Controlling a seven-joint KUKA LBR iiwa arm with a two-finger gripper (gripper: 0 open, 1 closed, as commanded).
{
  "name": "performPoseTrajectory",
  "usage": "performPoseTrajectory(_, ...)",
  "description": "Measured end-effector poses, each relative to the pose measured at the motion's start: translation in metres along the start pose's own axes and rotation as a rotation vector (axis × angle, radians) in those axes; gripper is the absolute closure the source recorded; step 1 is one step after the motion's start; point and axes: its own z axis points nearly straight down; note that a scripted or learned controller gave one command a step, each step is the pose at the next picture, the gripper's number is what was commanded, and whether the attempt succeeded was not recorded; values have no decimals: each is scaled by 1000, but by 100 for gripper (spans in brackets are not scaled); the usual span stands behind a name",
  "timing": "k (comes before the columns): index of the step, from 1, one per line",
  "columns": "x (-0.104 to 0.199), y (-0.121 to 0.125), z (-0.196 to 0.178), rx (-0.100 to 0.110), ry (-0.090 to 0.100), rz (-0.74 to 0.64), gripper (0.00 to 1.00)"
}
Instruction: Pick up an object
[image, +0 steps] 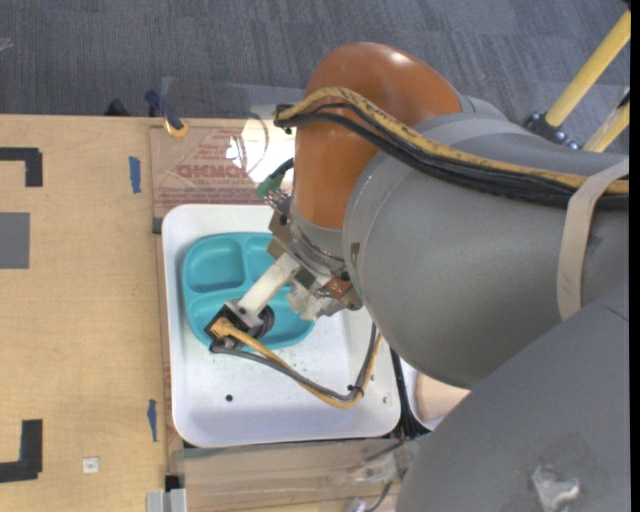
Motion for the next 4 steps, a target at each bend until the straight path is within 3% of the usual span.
performPoseTrajectory(1,-5,5,75,-2,-6,408,100)
performPoseTrajectory(2,-2,0,105,-1,-7,476,100)
performPoseTrajectory(3,12,11,16,0,-1,-19,100)
performPoseTrajectory(4,-1,0,83,-2,-5,503,100)
